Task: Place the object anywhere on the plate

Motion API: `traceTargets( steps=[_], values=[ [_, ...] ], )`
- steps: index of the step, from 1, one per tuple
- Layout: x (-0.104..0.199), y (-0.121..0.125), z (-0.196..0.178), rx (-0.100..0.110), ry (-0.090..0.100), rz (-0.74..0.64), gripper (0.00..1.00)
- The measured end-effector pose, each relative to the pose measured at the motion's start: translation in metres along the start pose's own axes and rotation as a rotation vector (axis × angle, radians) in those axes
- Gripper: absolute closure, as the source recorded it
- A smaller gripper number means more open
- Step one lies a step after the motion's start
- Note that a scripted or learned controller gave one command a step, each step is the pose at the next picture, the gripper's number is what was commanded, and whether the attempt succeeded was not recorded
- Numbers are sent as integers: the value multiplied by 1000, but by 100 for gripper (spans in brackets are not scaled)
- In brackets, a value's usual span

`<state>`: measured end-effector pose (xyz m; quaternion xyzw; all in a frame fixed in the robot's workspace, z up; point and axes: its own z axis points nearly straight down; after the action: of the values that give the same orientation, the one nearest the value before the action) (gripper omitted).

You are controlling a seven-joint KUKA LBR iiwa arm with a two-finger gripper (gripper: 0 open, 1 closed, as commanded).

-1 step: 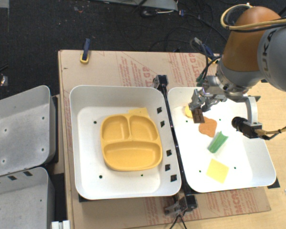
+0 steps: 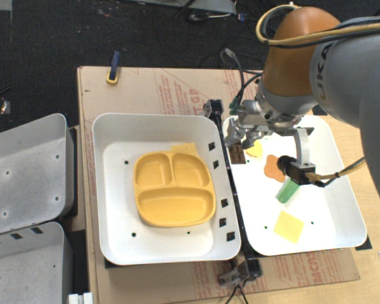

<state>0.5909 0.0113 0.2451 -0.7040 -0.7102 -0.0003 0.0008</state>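
Gripper [image 2: 244,137], state can't be told, hangs by small flat yellow piece [image 2: 256,149] near shallow white bin [image 2: 342,230] wall; pick may miss, leaving yellow divided plastic plate [image 2: 174,190] w/o obj.

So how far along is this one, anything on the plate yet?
Done: nothing; the yellow plate in the left bin carries no object. In hand: the gripper hangs over the far left corner of the right bin, beside a small yellow piece; no grasp is visible. Left: pick and transfer; the orange piece, green object and yellow square lie in that bin.
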Motion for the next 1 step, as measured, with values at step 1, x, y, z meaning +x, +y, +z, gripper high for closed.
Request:
traceTargets(
  steps=[1],
  values=[
    [52, 3, 16, 1, 0, 1, 100]
  ],
)
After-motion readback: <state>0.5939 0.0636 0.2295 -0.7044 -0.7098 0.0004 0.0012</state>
